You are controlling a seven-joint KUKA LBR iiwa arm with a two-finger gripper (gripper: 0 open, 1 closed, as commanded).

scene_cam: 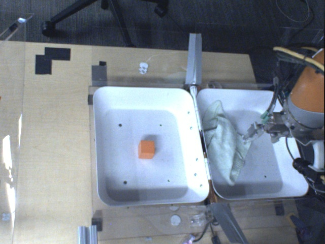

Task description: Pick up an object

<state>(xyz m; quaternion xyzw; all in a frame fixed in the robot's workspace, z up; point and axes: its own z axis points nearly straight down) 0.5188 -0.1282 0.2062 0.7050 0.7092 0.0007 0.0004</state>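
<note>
A small orange cube (147,149) lies flat on the floor of the left bin (109,136), slightly left of its middle. In the right bin (266,179), a crumpled pale green-white cloth (221,139) is heaped against the left wall. My gripper (252,132) reaches in from the right and hangs low over the right bin, right at the cloth's right edge. A fold of the cloth rises toward it, and I cannot tell whether the two touch. The grey arm with its orange band (311,84) stands over the bin's right side.
A grey metal post (193,60) stands behind the seam between the bins. Black cables (304,169) hang from the wrist over the right bin's right rim. The wooden bench (45,151) stretches to the left, and a chair base (106,6) sits on the floor behind.
</note>
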